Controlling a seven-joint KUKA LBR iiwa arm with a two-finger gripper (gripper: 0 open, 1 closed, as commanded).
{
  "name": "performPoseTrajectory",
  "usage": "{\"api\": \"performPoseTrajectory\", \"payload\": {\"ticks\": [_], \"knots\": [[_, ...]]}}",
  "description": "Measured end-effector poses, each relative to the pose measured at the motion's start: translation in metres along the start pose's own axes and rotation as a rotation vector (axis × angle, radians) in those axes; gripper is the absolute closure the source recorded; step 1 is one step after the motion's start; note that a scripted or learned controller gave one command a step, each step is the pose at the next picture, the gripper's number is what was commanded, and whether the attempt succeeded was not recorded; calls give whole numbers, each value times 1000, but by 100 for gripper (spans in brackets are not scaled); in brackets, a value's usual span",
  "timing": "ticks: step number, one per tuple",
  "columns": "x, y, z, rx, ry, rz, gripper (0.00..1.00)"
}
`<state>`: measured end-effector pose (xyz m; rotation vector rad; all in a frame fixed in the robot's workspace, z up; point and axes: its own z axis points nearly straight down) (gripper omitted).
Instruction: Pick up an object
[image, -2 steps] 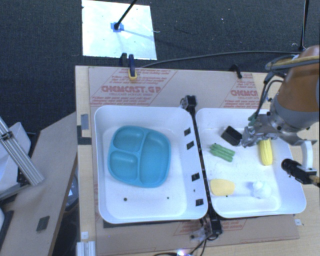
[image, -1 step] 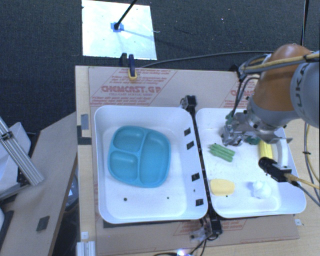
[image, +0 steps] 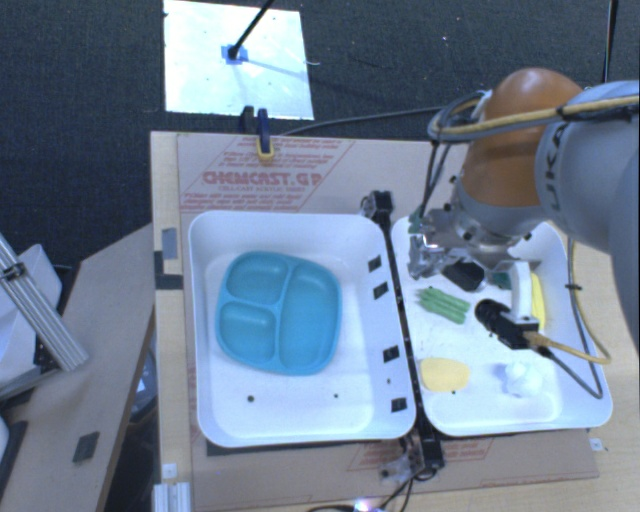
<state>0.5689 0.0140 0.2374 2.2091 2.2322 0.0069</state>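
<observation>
Reference item: the green ridged piece (image: 443, 304), lying flat in the right bin (image: 590, 398), close to that bin's inner wall.

Pincer (image: 428, 258): stands just above the green ridged piece in the view, low over the bin floor. It is not seen touching the piece. Whether it is set wide or narrow cannot be told, since the wrist body covers it. Nothing is visibly held.

Small black item (image: 464, 273): just above and right of the green ridged piece, beside the pincer. Whether the two are in contact cannot be told.

Yellow disc (image: 444, 375): directly below the green ridged piece, near it but apart, lying flat.

White crumpled lump (image: 517, 377): below and right of the green ridged piece, level with the disc.

Yellow strip (image: 540, 298): well to the right of the green ridged piece, lying lengthwise and partly hidden.

Blue divided plate (image: 278, 312): well to the left of the green ridged piece, across the bin walls, flat in the left bin (image: 212, 400).

Both bins rest on the worktop (image: 290, 160), which bears red lettering above them.
</observation>
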Motion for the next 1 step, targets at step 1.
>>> {"api": "performPoseTrajectory", "payload": {"ticks": [1], "knots": [[58, 11, 13, 2, 0, 0, 100]]}}
